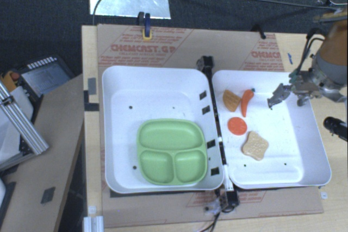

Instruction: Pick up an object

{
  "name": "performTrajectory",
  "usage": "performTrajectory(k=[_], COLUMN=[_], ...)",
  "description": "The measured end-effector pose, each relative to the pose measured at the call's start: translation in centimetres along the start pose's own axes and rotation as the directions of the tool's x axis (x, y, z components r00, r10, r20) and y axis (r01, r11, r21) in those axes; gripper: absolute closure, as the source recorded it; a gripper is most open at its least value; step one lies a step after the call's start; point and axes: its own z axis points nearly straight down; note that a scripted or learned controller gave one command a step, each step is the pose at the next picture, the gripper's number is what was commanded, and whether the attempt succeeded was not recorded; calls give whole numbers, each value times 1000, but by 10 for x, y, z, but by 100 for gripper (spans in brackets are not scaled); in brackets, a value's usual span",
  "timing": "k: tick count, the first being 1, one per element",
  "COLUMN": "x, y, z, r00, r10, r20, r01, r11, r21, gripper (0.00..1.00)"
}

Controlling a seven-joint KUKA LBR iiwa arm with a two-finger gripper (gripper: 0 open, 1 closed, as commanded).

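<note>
Four toy foods lie left of the gripper point(275, 97), grip unreadable; approach step, next descend onto the carrot point(246, 101).

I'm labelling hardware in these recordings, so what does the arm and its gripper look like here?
The arm is grey metal with a broad orange band above the wrist. Thin dark cables loop along its upper side, and a small blue mark sits beside them. The wrist tapers into a boxy grey gripper with short dark fingers. It reaches over the right bin.
</note>
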Motion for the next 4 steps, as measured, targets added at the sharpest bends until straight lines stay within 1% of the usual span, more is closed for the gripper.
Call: performTrajectory(k=[1,2,3,4], x=[0,2,8,8], y=[3,1,-6,-6], z=[-8,34,90,138], r00=[1000,1000,1000,1000], r10=[-3,-1,-1,-1], r20=[2,2,1,1], r01=[3,1,1,1], r11=[1000,1000,1000,1000], r21=[-13,-10,-9,-9], gripper=[0,0,0,0])
